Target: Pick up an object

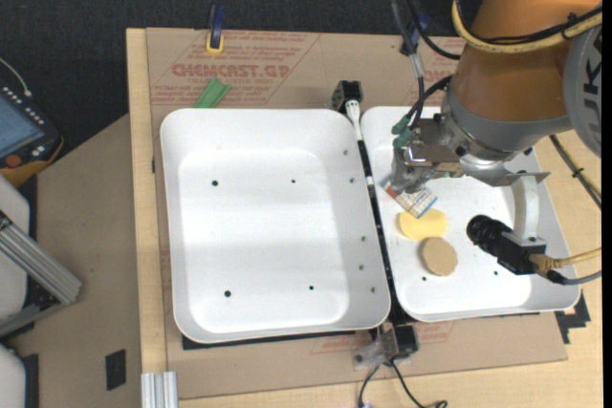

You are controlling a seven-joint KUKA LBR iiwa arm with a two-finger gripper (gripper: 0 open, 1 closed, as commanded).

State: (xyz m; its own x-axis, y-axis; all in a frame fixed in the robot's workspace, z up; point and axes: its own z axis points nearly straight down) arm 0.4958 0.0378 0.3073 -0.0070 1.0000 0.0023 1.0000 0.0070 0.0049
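White left bin (258, 215) sits on the cardboard-covered surface (153, 301) and offers nothing to pick. All candidates lie in the right bin (478, 296), clustered near its left wall: a striped packet (414, 200), a yellow piece (423, 225) just below it, and a tan disc (440, 256) close against the yellow one. The gripper (409, 172) hangs low over the packet's upper edge; I cannot tell whether the jaws are spread or pressed together. Risks, as judged: the packet looks thin and flat, so the jaws may skid over it. The nearby wall may block one side. The crowded neighbours may get nudged or pinched along.
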